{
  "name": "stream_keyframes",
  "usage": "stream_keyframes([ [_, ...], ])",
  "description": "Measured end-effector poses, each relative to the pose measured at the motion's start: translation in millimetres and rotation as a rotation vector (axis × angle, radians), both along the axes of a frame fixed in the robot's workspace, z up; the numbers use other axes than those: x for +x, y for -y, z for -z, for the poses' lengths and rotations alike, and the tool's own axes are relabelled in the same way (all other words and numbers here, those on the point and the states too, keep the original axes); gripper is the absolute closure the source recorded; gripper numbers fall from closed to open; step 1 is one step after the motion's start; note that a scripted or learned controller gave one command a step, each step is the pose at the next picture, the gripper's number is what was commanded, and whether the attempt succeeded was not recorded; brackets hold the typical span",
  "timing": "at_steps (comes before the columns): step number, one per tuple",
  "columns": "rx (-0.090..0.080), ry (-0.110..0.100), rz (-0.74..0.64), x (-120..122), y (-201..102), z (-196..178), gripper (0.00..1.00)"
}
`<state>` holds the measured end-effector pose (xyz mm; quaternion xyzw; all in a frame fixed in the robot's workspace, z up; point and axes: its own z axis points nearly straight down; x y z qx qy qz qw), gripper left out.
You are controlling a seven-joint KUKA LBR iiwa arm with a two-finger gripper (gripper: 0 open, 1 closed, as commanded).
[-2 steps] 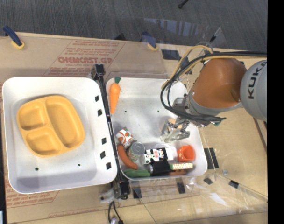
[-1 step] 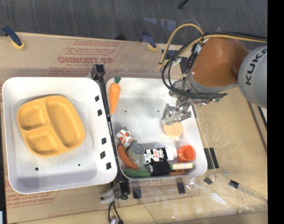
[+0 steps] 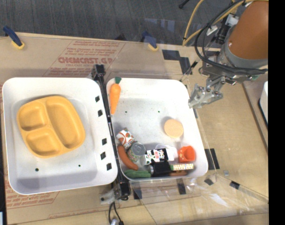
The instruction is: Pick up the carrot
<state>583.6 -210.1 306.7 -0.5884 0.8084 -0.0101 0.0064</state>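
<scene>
Basically reach phase: the gripper (image 3: 204, 96) hangs over the right rim of the right bin (image 3: 152, 92), nothing between its fingers, and I can't tell from this angle whether they are apart or together. To do the step well, cross the bin toward its upper-left corner, line the fingers across the carrot's (image 3: 114, 96) short axis, and come down on the thick upper half, not the thin tip (the tip would likely slip out). The carrot lies right against the left wall, so one finger has to fit between it and the wall; a slight inward offset or a nudge off the wall first looks safer. Descend straight, close only once low enough.

Carrot location: upper-left corner of the right bin, lengthwise along the left wall, green top pointing to the far edge, tip pointing toward the near side. It is well apart from the gripper, across the whole bin width, roughly level with it in the view. Clutter (a can (image 3: 137, 149), a sausage (image 3: 127, 159), a round disc (image 3: 173, 128)) sits toward the near side, away from the carrot, so the approach path looks free. The yellow tray (image 3: 50, 125) is in the left bin (image 3: 20, 172), not relevant.
</scene>
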Motion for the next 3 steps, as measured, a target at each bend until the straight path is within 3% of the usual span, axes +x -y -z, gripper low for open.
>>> stream_keyframes([
  [1,0.004,-0.019,-0.405,-4.8,-1.6,16.0,1.00],
  [2,0.015,-0.038,-0.572,-63.9,-47.2,147.4,1.00],
  [3,0.004,-0.018,-0.374,-26.3,-43.2,85.5,1.00],
])
